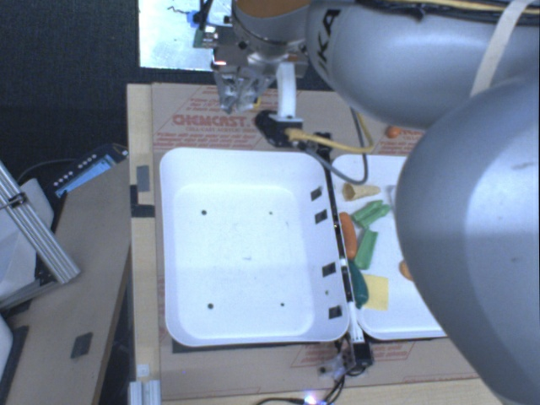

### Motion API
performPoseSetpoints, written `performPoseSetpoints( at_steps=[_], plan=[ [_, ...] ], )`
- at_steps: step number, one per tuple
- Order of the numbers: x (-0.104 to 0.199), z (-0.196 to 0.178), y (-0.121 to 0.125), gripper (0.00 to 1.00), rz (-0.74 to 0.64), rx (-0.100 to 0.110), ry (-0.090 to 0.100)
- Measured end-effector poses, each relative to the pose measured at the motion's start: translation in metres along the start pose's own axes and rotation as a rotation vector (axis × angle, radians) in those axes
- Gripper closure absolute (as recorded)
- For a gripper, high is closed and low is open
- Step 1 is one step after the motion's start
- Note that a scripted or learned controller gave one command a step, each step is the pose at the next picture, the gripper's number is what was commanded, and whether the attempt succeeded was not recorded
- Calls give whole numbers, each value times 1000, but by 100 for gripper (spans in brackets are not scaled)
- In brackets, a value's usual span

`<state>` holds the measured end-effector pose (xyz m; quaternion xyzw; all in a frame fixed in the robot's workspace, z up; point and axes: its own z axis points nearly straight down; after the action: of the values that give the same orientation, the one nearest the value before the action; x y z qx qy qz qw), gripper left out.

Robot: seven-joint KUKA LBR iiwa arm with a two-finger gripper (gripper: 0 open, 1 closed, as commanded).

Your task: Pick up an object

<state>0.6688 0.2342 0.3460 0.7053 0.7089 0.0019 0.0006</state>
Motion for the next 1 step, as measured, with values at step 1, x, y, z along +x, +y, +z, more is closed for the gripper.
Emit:
performPoseSetpoints(
  at_steps=[1],
  plan=[
    [0,117,-13,100,3,11,-4]
  ],
)
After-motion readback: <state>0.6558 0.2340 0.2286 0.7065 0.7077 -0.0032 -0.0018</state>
